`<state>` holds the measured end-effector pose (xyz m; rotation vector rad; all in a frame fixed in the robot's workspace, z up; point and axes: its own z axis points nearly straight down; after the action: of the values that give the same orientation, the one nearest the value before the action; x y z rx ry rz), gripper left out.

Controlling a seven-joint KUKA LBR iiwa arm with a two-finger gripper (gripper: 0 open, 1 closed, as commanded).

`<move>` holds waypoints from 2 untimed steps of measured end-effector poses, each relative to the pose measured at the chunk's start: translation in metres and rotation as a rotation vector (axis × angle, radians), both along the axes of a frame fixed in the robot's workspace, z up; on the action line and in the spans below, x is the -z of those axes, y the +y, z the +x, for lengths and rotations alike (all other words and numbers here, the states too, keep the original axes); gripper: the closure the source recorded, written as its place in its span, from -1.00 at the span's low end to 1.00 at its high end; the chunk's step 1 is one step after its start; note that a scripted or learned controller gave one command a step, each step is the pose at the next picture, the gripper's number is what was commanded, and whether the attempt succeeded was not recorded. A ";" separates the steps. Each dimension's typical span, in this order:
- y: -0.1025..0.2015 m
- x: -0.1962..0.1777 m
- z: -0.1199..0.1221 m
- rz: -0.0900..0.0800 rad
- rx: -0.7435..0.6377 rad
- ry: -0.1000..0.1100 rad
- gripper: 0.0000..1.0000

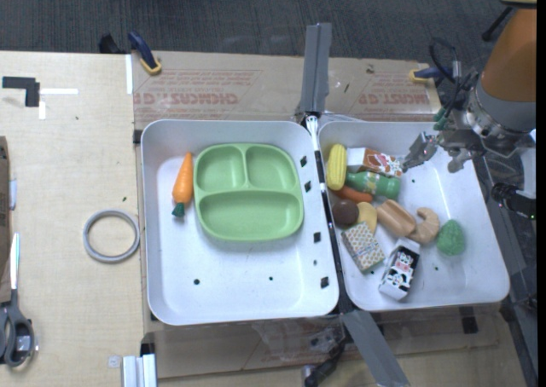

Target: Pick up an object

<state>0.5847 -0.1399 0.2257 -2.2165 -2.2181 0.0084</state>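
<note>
My gripper point(438, 153) hangs over the far right part of the right bin point(478, 287), its fingers spread open and nothing between them. Left of it and lower down lie several toy foods: a yellow corn cob point(336, 166), a red-and-white packet point(381, 161), a green bottle point(375, 183), a brown sausage point(394, 218), a tan bread piece point(426, 225), a green leafy piece point(450, 237), a speckled cracker box point(364, 248) and a small cow-print carton point(399, 272). The nearest item, the packet, is a short way left of the fingertips.
The left bin point(239, 291) holds a green divided plate point(249, 191) and a toy carrot point(182, 181) by its left wall. On the wooden bench at left lie a tape ring point(111, 234) and scissors point(15, 326). Blue clamps point(145, 51) grip the cardboard behind the bins.
</note>
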 end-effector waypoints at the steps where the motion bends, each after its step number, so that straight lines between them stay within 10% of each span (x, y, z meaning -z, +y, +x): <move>1: 0.032 0.111 0.015 0.002 -0.259 -0.002 -1.00; 2: 0.016 0.137 0.042 0.001 -0.138 -0.003 -1.00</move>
<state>0.6270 -0.1241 0.0883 -2.0589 -2.3671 0.0047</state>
